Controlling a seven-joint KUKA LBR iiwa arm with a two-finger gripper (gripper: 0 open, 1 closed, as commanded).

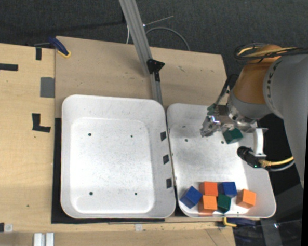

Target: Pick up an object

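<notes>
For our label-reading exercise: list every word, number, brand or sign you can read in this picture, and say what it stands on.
None can be read.
The blocks, both white bins and the bench bear no lettering.
The black tape marks on the bench are plain shapes, not letters.
The arm shows no legible brand.

Evenly and fairly brightly lit from above, with no hard glare. Soft, short shadows along the inner walls of the left bin (110,153) and under the near edge of both bins on the bench (95,69). Slightly washed-out whites on the bin floors. Mildly soft and grainy throughout, dark and detail-poor beyond the bench's far edge. Slight blur around the gripper (212,126).
</notes>
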